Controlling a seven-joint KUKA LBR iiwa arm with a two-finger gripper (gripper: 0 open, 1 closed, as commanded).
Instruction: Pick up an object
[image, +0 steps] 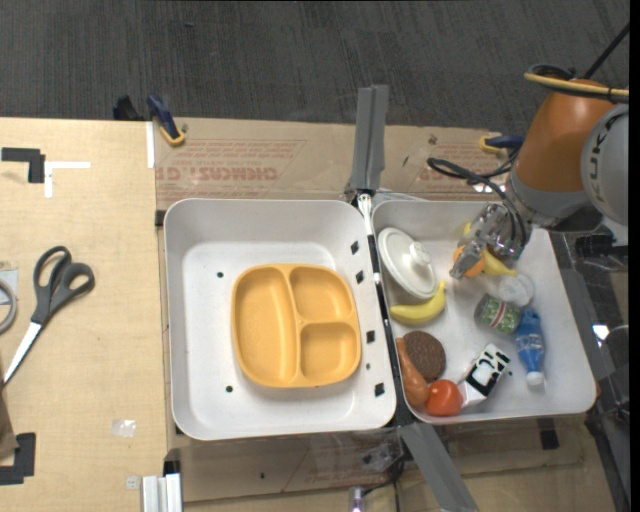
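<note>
My end effector (487, 243) sits low in the bin (570, 300); I cannot tell its grip state. Banana (420, 306) and bottle (529, 347) crowd below it, risking a glancing, failed pick.

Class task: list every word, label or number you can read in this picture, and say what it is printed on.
Cardboard sheet behind the bins: red print, reversed and too blurred to read.
Blue bottle: label too small to read.
Black-and-white box: markings unreadable.
Nothing else legible.

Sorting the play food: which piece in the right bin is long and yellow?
The banana, curved beside the white lidded pot. The tomato is round and red, the carrot orange.
</note>
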